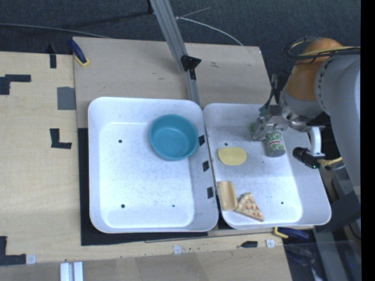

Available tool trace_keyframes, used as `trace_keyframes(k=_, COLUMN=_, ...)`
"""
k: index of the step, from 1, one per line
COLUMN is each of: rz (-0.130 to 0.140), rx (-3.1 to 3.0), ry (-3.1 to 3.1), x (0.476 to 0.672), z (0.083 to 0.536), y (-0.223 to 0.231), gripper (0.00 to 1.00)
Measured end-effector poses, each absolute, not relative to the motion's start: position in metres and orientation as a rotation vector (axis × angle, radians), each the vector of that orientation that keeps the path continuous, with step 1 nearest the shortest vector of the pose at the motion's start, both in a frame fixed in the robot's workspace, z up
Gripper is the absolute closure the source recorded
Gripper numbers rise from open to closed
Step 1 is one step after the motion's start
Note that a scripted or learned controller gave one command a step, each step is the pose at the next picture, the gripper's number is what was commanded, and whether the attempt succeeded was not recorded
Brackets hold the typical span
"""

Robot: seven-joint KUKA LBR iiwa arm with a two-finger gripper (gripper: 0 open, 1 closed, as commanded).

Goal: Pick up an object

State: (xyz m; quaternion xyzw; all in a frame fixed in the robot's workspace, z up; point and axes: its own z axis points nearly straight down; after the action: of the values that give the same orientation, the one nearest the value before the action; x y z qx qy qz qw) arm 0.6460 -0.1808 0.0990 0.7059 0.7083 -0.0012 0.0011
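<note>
My gripper (265,129) reaches down into the far part of the right bin (296,212). A small green and white can (274,144) stands right at its tip, touching or very close to it; whether it is gripped is hidden. Further toward the front of this bin lie a flat yellow oval piece (232,156), a tan block (227,195) and a pizza-slice toy (249,207). A blue bowl (173,136) sits in the far part of the left bin (111,215).
The arm's grey body and orange band (304,78) hang over the right bin's far right corner. A slanted metal pole (176,40) crosses the bench behind the bins. The bins' shared rim (206,168) runs between bowl and yellow piece.
</note>
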Motion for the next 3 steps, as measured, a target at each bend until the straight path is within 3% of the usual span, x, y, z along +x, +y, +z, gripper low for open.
trace_keyframes(k=2, rz=0.004, rx=2.215, ry=2.221, x=0.66, z=0.216, y=-0.167, gripper=1.0)
trace_keyframes(k=3, rz=0.0, rx=2.22, ry=2.223, x=0.66, z=0.224, y=-0.166, gripper=1.0)
